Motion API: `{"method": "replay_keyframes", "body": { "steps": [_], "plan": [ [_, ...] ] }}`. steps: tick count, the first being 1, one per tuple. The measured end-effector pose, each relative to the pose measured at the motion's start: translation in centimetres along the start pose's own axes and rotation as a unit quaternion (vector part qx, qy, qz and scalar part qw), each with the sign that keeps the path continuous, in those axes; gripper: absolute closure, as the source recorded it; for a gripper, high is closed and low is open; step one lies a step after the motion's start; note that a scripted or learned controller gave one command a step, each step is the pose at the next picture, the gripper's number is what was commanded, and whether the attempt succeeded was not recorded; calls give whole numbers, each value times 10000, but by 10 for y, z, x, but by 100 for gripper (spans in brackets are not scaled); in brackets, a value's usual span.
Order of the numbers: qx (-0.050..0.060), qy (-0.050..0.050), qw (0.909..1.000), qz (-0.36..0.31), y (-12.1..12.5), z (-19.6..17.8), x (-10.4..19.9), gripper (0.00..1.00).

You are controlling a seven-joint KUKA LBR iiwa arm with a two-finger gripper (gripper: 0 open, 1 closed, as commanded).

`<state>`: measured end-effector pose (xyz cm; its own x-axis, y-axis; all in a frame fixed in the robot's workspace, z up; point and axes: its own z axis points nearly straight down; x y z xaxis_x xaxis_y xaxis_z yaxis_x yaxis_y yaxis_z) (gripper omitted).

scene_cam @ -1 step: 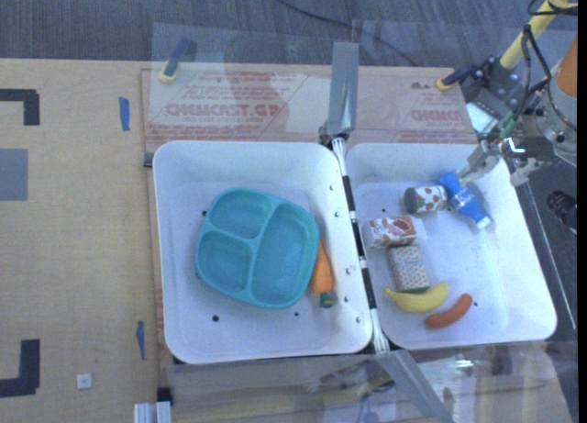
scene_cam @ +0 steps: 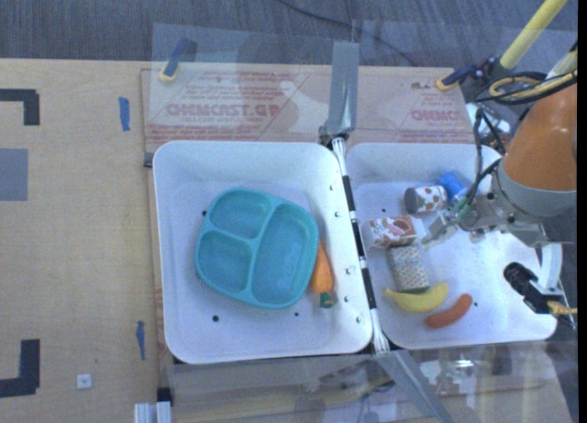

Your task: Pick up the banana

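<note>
Yellow — 1 banana beside 1 sausage — right bin.

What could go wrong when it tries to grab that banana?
The banana lies crowded in the right bin: a patterned packet touches it above and a red sausage sits just beside it. The gripper might pinch a neighbour instead, or nudge the banana aside. Its curved shape could also slip free.

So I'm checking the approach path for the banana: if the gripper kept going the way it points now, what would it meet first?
Probably the small packet, left of the gripper, not the banana nearer the camera; depth is unclear.
</note>
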<state>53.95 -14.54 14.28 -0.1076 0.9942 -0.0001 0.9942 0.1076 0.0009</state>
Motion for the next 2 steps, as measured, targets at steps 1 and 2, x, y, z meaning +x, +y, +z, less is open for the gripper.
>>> {"method": "replay_keyframes", "body": {
  "steps": [1, 2],
  "plan": [
    [6, 10, 9786, -2060, -56, 31, 28, 0],
    [-16, -14, 9660, -2586, -54, 54, 46, 0]
  ]
}}
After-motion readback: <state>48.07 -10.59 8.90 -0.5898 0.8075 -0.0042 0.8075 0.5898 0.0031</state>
